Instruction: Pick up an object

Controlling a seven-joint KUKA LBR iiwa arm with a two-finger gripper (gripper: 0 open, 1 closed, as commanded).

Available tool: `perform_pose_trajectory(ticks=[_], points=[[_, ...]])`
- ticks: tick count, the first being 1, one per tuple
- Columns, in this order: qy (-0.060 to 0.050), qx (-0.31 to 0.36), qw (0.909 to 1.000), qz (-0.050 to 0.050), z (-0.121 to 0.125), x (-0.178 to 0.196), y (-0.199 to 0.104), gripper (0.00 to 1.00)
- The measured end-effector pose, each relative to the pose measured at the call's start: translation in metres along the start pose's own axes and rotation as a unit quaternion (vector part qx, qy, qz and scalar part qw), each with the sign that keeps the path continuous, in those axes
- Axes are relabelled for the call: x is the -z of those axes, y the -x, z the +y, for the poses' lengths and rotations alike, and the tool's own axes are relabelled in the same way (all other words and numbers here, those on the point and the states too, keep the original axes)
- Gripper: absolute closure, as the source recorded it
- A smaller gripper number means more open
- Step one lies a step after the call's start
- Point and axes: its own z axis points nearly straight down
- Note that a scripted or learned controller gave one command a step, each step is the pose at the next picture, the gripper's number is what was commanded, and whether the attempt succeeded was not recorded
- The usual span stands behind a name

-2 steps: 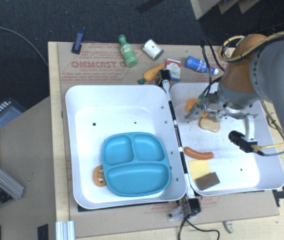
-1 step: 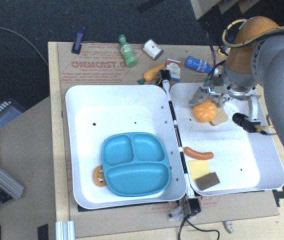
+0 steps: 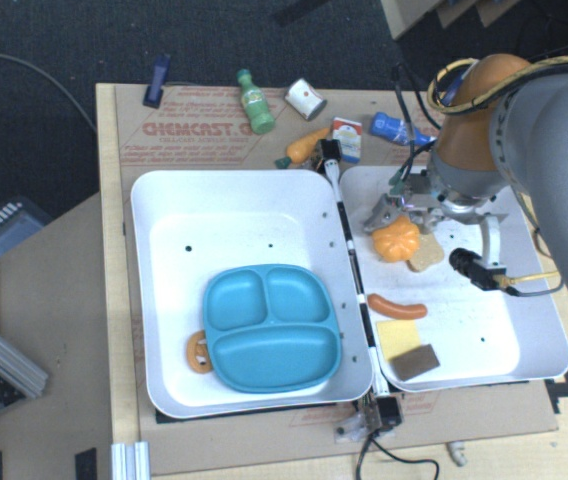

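Observation:
My gripper (image 3: 405, 211) hangs low over the far left part of the right bin (image 3: 509, 333), right above a small orange pumpkin (image 3: 399, 241) and touching or nearly touching its top. A tan slice of bread (image 3: 427, 259) lies against the pumpkin's right side. Nearer the front of that bin lie a red sausage (image 3: 397, 308), a yellow cheese slice (image 3: 396, 336) and a brown square (image 3: 416, 360). I see nothing lifted off the bin floor.
The left bin (image 3: 194, 218) holds a blue divided plate (image 3: 269, 326) with a pretzel (image 3: 198, 352) at its left edge. Behind the bins lie a green bottle (image 3: 256, 103), a can (image 3: 305, 98), a carrot (image 3: 304, 148), a small carton (image 3: 346, 138) and a blue can (image 3: 389, 126).

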Motion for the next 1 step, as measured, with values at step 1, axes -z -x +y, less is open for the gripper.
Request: perform_pose_trajectory(ticks=[1], points=[[0.001, 0.000, 1.0000, 0.000, -0.0122, 0.0002, 0.0110, 0.00]])
